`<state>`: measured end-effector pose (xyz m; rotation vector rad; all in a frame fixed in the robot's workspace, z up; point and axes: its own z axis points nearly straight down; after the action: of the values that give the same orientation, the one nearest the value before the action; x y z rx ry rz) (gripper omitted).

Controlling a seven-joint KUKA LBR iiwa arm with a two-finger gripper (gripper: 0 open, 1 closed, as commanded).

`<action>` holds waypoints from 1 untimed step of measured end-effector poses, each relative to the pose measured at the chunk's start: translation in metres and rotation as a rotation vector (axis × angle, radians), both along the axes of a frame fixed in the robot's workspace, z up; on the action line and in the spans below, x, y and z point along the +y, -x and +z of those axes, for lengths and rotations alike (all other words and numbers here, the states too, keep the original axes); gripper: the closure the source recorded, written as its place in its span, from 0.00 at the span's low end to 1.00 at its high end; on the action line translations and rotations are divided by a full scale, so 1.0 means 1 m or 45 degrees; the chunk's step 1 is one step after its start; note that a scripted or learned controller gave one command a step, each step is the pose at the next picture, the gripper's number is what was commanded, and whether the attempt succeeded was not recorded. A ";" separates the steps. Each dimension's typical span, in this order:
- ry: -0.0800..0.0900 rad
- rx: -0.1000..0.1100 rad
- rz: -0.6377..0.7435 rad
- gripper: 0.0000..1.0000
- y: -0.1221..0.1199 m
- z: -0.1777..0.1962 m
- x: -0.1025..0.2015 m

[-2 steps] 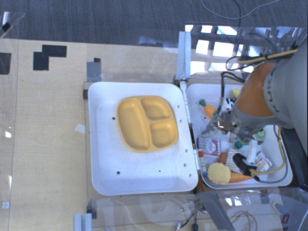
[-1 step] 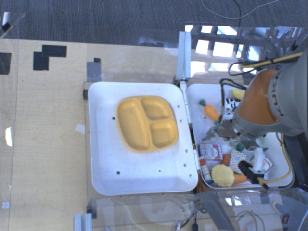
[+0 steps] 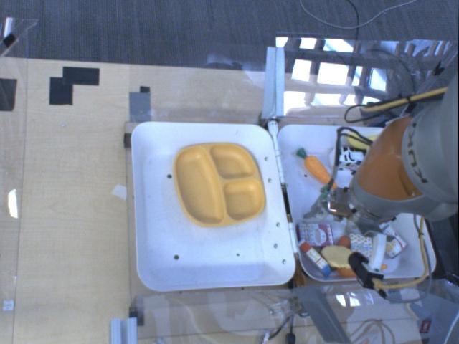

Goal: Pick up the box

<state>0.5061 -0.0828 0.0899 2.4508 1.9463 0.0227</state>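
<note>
- Arm: reaches in from the right, wrist bulk hanging over the middle of the right bin and covering much of its contents.
- Left bin: carries a yellow divided tray near its centre; not part of this step.
- Box: small printed carton, as best I can judge, lying near the right bin's left wall, crowded by a carrot toward the far edge and small items toward the near edge.
- Tool: low, just beside the box; released or clenched, cannot tell.
- Judgement: centre squarely over the box before closing; neighbours touching it risk a double grasp or a slip.
</note>
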 end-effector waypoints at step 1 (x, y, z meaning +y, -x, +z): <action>-0.005 0.001 -0.151 0.00 0.005 0.000 -0.002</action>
<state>0.5009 -0.0850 0.0897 2.5642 1.7997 0.0243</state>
